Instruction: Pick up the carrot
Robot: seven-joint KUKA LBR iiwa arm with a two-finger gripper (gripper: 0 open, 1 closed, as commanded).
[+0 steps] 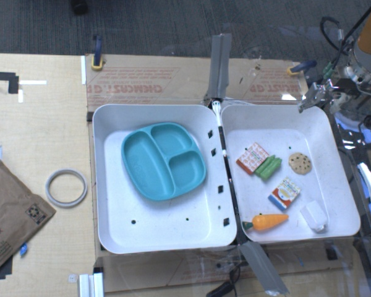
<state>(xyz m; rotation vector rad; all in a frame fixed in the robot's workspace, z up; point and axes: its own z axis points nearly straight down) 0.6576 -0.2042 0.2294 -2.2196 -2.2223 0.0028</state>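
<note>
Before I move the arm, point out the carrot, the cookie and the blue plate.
carrot [271,221]: camera view, middle of the orange body.
cookie [300,163]: camera view, centre of the disc.
blue plate [149,184]: camera view, floor of the large left compartment.

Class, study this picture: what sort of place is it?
Probably a robotics lab bench: two white bins clamped over cardboard, toy food such as a carrot, and a gripper at the right bin's corner.

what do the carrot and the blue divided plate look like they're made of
Carrot: probably moulded plastic toy food, with uniform orange colour and a smooth, slightly shiny skin. Blue divided plate: likely plastic or silicone, with one flat teal tone, soft rounded ridges and a matte look.
</note>
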